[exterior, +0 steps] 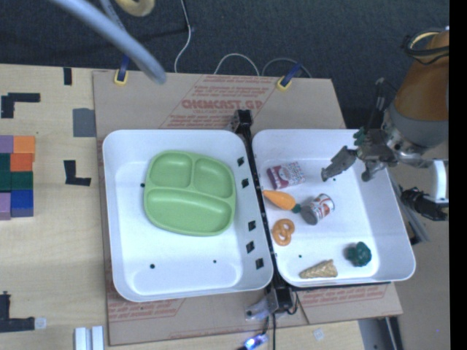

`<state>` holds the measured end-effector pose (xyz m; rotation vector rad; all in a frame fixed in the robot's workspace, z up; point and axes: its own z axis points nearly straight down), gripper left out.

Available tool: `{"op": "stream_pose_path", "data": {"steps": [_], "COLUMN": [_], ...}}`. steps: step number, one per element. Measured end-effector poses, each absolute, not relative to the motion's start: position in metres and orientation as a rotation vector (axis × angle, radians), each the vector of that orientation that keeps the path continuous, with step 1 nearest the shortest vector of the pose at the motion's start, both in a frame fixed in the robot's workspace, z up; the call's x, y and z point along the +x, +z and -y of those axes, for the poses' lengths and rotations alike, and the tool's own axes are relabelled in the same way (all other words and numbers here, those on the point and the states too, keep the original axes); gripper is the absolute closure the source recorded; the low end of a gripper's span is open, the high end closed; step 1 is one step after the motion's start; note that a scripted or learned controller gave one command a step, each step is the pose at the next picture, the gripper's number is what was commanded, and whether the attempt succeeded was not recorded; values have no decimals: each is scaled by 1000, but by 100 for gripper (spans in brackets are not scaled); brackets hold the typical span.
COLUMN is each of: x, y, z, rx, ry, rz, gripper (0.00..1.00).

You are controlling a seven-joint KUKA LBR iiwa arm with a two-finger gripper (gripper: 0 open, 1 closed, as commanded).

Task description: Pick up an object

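Arm (419, 104) from right, fingers (337, 165) spread

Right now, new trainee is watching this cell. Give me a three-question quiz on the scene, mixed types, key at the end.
1. True or false: the green divided plate lies in the right bin.
2. Which item lies nearest the right bin's front right corner? A) carrot B) dark green toy C) pretzel
3. Fill in: the gripper hovers over the ___ bin.

Key: 1 false, it lies in the left bin; 2 B; 3 right.
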<state>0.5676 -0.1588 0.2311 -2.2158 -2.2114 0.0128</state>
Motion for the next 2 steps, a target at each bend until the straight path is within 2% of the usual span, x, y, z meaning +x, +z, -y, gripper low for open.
{"op": "stream_pose_path", "data": {"steps": [1, 2], "x": [570, 574], "y": [238, 195], "z": [158, 157], "rx": [-2219, -2219], "ry": [2, 4], "rz": [2223, 2222], "gripper": [0, 0]}}
